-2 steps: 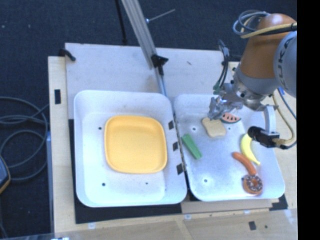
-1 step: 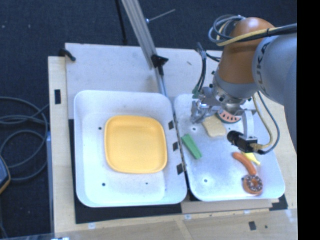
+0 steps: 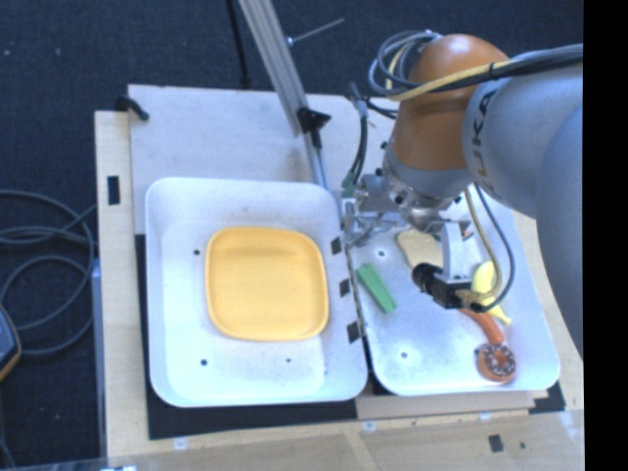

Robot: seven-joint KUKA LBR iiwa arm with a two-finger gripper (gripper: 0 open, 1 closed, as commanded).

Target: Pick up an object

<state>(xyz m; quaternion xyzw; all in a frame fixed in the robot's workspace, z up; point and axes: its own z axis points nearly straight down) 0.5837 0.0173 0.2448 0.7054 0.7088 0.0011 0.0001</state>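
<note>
Currently pincer [image 3: 388, 219] is hovering over right bin [image 3: 432, 366], grip state untellable; risk: descending between green block [image 3: 376, 288] and banana [image 3: 485, 281], grabbing nothing.

- From my seat, the arm [image 3: 510, 116] runs off the right edge, so I see just its orange-banded wrist and part of the grey link.
- The end effector [image 3: 378, 219] sits low behind the wrist; its tips are lost among cables and brackets.
- The right bin [image 3: 432, 361] has its far half covered by the arm.
- A pale object [image 3: 417, 248] beneath the wrist is half hidden; I cannot name it.
- The yellow item [image 3: 484, 280] and orange piece [image 3: 488, 324] overlap a black part [image 3: 437, 287]; their shapes are unclear.
- The small round brown thing [image 3: 496, 362] is too small to identify.
- The table [image 3: 113, 263] is cut at the bottom edge.
</note>
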